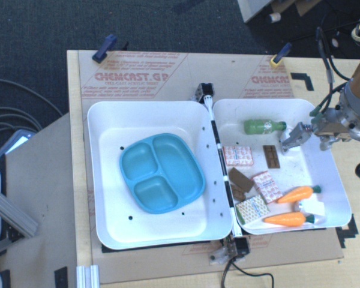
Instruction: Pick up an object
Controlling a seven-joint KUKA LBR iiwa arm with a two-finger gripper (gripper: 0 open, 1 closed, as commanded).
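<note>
— Grey metal fingers (292, 138) over the right bin (336, 179): open or closed?

— Slightly parted, gripping nothing, low over the bin floor just right of the green bottle (263, 126).

— And the bins?

— Left bin (102, 161) holds a blue divided plate (161, 171). The right one has the bottle lying on its side, two orange carrots (295, 194), a brown bar (271, 156), and several small packets (237, 156) near the divider.
</note>
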